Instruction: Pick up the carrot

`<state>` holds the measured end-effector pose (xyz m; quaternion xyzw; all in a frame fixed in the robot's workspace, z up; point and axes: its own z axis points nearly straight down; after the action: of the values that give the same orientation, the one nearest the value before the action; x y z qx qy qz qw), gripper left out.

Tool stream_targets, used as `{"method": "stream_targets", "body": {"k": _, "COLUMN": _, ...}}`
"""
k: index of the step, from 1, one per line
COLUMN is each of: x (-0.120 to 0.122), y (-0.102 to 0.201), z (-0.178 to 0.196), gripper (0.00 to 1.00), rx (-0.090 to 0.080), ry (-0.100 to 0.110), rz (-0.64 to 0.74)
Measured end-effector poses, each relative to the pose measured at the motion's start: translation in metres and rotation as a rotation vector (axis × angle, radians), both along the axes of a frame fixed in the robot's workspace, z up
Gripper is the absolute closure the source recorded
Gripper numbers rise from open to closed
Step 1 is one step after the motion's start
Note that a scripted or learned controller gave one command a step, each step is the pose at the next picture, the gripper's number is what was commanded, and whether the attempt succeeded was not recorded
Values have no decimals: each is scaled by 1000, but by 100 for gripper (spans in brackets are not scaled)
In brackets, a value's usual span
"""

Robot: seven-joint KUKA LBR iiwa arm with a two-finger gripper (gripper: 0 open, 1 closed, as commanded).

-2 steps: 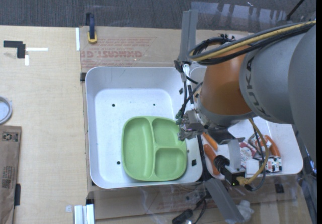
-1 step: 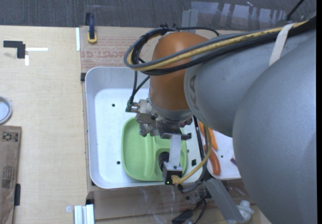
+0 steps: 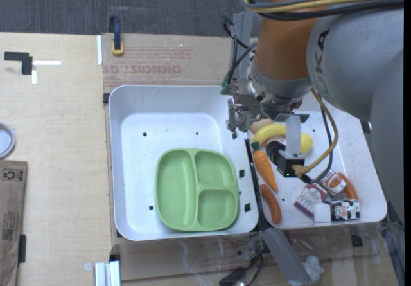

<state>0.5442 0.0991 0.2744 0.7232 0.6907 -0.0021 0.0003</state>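
Observation:
The carrot (image 3: 264, 168) is orange and tapered. It lies in the right bin (image 3: 369, 169) close to the divider, with its thick end pointing up the view toward a yellow banana (image 3: 275, 131). My gripper (image 3: 239, 121) hangs over the top of the divider between the bins. It is just above and left of the carrot's thick end and beside the banana. Nothing shows between the gripper and the carrot, and the carrot rests on the bin floor.
A redder, sausage-shaped piece (image 3: 272, 205) lies just below the carrot. Small packets (image 3: 311, 201) and an orange-and-white item (image 3: 338, 182) sit at the right bin's lower right. A green divided plate (image 3: 198, 189) lies in the left bin (image 3: 128, 150).

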Motion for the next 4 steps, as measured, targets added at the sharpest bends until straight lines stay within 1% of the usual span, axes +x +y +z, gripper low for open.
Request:
{"method": "stream_targets", "body": {"k": 1, "x": -47, "y": 35, "z": 20, "gripper": 100, "rx": -1, "ry": 2, "rz": -141}}
{"method": "stream_targets", "body": {"k": 2, "x": -66, "y": -14, "z": 100, "gripper": 100, "rx": -2, "ry": -1, "rz": -540}}
{"method": "stream_targets", "body": {"k": 3, "x": -67, "y": 29, "z": -48, "gripper": 100, "rx": 1, "ry": 4, "rz": 18}}
{"method": "stream_targets", "body": {"k": 4, "x": -68, "y": 117, "z": -153, "gripper": 100, "rx": -1, "ry": 3, "rz": -249}}
